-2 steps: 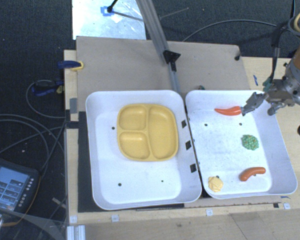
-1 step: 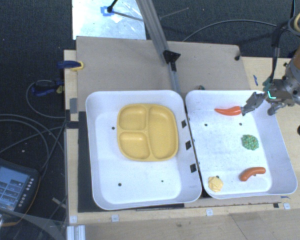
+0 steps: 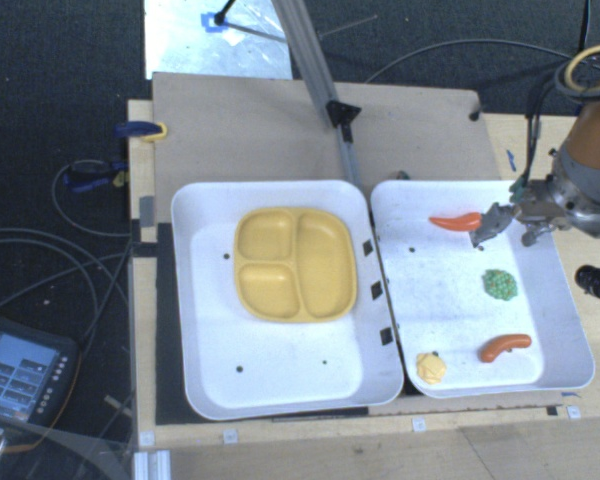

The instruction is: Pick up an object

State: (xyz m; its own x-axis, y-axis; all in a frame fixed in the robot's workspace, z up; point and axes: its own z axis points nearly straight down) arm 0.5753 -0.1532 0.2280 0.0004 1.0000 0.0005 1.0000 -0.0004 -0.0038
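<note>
The right bin [image 3: 435, 298] holds an orange-red pepper [image 3: 455, 222] at its far side, a green bumpy piece [image 3: 499, 285] in the middle right, a red-brown sausage [image 3: 505, 347] near the front, and a yellow lump [image 3: 431, 368] in the front left corner. My gripper [image 3: 511, 232] hangs over the bin's far right part, just right of the pepper's tip and above the green piece. Its two fingers are spread open with nothing between them.
A yellow three-compartment plate [image 3: 295, 264] lies in the left bin [image 3: 205, 348]. A slanted metal pole [image 3: 315, 63] stands behind the bins. Cables and a teach pendant [image 3: 15, 368] lie on the floor at the left.
</note>
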